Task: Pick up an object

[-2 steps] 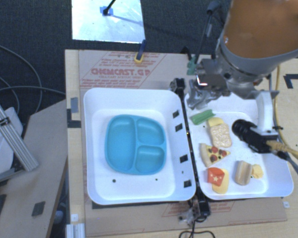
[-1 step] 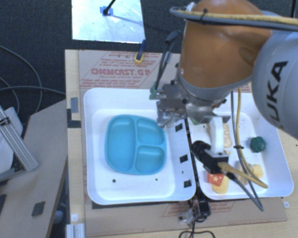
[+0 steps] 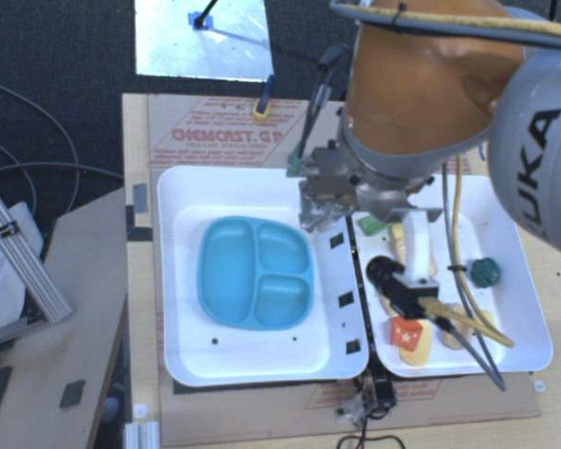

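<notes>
The grey arm (image 3: 542, 148) is reaching in from the right, and its jaws are hanging over the far end of the divide between the two bins. I cannot tell how far open they are. A blue three-compartment plastic tray (image 3: 257, 274) is lying in the left shallow white bin (image 3: 182, 344). A small red block (image 3: 409, 335) and a dark green ball (image 3: 486, 271) are lying in the right shallow white bin (image 3: 524, 337).

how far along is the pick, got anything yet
Done: nothing yet; the blue tray lies in the left bin, the red block and green ball in the right bin. In hand: the tool hangs by the bins' shared edge, nothing seen held. Left: grasp and lift.
</notes>
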Controlling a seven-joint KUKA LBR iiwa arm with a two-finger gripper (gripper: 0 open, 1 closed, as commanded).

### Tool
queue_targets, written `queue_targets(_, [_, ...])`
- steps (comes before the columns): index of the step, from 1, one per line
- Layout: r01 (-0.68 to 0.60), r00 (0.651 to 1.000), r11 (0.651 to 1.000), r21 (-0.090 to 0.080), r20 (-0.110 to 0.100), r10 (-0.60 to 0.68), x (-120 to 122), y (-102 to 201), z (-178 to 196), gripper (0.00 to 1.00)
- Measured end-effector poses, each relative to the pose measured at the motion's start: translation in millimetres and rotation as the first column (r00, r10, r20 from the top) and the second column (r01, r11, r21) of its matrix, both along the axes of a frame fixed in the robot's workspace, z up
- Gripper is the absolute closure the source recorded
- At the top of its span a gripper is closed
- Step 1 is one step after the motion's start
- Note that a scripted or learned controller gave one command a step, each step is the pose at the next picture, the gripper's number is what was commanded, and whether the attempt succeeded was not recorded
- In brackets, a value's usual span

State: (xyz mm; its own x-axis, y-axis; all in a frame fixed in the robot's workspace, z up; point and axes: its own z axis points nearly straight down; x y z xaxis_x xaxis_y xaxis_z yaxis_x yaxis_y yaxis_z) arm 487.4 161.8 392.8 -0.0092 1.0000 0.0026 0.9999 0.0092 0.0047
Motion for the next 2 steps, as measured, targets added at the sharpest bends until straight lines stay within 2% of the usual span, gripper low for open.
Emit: queue_targets(2, [-0.011,1.000,1.000,0.002,0.004,0.011,1.3,0.4,21.8,1.00])
